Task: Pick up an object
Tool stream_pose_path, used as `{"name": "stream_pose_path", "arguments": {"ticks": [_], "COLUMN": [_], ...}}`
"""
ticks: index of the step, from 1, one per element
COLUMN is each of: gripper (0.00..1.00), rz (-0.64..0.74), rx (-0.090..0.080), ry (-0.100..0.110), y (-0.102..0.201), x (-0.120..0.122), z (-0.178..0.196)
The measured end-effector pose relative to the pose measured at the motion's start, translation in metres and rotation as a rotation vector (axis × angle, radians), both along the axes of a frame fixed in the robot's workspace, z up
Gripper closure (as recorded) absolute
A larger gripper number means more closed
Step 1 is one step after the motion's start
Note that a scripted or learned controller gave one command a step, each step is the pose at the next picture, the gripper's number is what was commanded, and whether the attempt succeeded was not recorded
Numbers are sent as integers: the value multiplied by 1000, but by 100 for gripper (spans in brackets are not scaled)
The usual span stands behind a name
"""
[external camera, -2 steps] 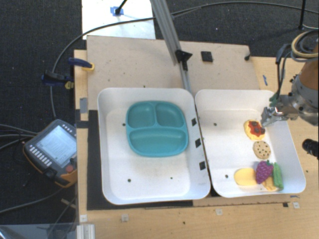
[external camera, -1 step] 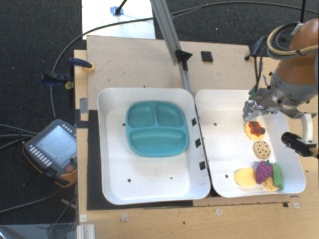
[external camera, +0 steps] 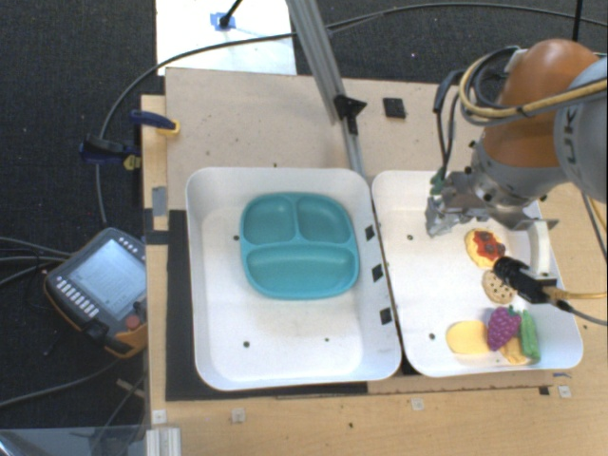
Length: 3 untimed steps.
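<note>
Toy food crowds the near corner of the right bin on my feed: a yellow piece, a bunch of purple grapes and a green piece, packed side by side, the grapes touching their neighbours. Just behind them lies a round speckled cookie, and behind that a pale piece topped with red. These five are the things up for picking, all resting on the bin floor along its right half.

From my remote seat, the gripper hangs over the far part of that same bin, just left of the red-topped piece and apart from it, above bare white floor. Whether it stands wide or narrow I cannot tell; from this angle its tip reads as one grey mass. The grey arm, with its orange band above the wrist, reaches in from the right.

Next door, the left bin carries a teal divided plate, lying flat toward the far side, its long compartment nearest me. Off the bench at the left, a teach pendant sits on the dark floor, and a blue-handled clamp bites the bench's left edge.
</note>
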<state>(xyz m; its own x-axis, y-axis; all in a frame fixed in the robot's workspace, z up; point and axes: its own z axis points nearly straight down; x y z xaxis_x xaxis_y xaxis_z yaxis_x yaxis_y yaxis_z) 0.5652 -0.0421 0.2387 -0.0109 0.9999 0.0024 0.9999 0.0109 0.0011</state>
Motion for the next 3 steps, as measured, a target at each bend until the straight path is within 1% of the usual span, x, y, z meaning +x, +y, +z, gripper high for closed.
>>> {"name": "stream_pose_path", "arguments": {"ticks": [1, 2, 3], "gripper": [100, 100, 100], "rz": [0, -1, -1], "rx": [0, 0, -1], "ry": [-2, -1, -1], "y": [52, 96, 152], "x": [9, 18, 22], "z": [8, 7, -10]}}
